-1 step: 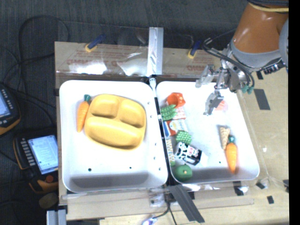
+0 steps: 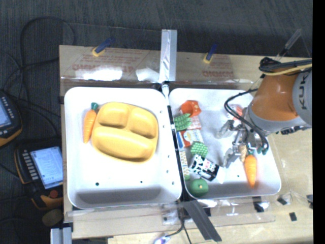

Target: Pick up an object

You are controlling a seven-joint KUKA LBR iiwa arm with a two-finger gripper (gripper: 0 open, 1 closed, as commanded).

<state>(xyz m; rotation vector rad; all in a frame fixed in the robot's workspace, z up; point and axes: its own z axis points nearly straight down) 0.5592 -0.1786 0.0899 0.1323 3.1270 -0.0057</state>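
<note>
Carrot (image 2: pixel 251 170) lies in the right bin (image 2: pixel 269 187), just beside the gripper (image 2: pixel 231 145); fingers spread, holding nothing; probably light, stiff, slippery plastic; grasp across its thick middle.

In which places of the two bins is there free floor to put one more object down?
Left bin: a wide bare strip along the near wall, in front of the yellow tray. Right bin: a bare patch between the packets along the divider and the tool. Crowded: the divider side, and around the tool and nearby carrot.
</note>
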